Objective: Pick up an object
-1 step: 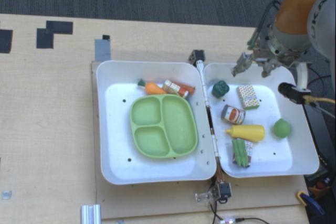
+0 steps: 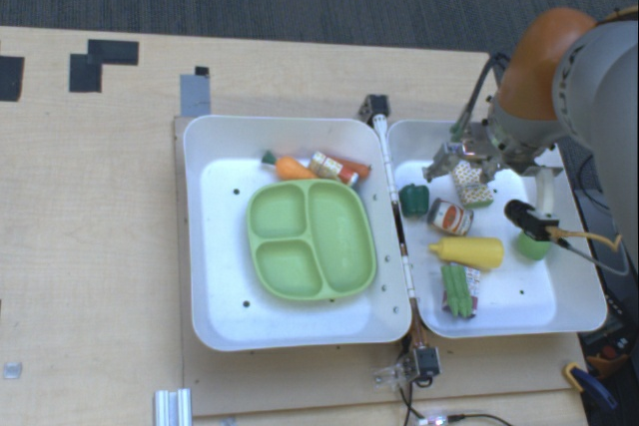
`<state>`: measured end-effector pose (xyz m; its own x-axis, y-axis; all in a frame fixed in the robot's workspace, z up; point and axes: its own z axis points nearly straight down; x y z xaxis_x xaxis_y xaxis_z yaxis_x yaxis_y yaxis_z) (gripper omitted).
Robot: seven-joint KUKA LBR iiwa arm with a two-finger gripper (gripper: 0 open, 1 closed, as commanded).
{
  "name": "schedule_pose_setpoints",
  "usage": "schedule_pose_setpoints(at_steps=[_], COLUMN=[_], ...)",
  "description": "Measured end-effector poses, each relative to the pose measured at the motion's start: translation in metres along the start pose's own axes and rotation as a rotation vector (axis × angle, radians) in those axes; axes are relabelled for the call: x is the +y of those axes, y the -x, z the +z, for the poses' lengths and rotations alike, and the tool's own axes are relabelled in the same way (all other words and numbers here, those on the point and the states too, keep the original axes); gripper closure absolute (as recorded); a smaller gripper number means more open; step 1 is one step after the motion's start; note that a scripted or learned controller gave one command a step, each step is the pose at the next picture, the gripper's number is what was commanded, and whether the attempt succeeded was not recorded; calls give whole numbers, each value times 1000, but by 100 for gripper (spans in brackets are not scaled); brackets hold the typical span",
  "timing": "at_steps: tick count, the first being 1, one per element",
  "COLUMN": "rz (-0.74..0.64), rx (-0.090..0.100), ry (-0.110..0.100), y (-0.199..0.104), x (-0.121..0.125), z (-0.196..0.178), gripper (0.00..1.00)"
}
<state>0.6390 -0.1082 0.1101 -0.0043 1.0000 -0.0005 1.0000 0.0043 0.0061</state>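
My gripper [image 2: 465,165] hangs low over the back of the right bin [image 2: 574,314], reaching in from the right. Directly under it, touching or nearly touching, lies a white speckled pouch [image 2: 472,185]. Around it in the same bin are a dark green pepper-like piece [image 2: 412,200], a small red and white can [image 2: 449,216], a yellow block [image 2: 468,251], a green packet [image 2: 457,290] and a green ball [image 2: 533,246]. The view does not show whether the pouch is gripped.
The left bin [image 2: 215,214] holds a light green divided plate [image 2: 310,239], with a carrot [image 2: 293,169] and a small red-ended packet [image 2: 333,167] behind it. A ridge [image 2: 391,205] separates the two bins. The grey arm with its orange band [image 2: 544,60] covers the right bin's far right corner.
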Motion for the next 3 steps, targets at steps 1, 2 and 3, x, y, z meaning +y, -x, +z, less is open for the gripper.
schedule_pose_setpoints(at_steps=[1,2,3], rz=[1,1,2], rx=[-7,-5,-5], ry=[15,15,15], y=[-21,-16,-18], x=[-23,-46,-96], z=[18,19,19], gripper=[0,0,0])
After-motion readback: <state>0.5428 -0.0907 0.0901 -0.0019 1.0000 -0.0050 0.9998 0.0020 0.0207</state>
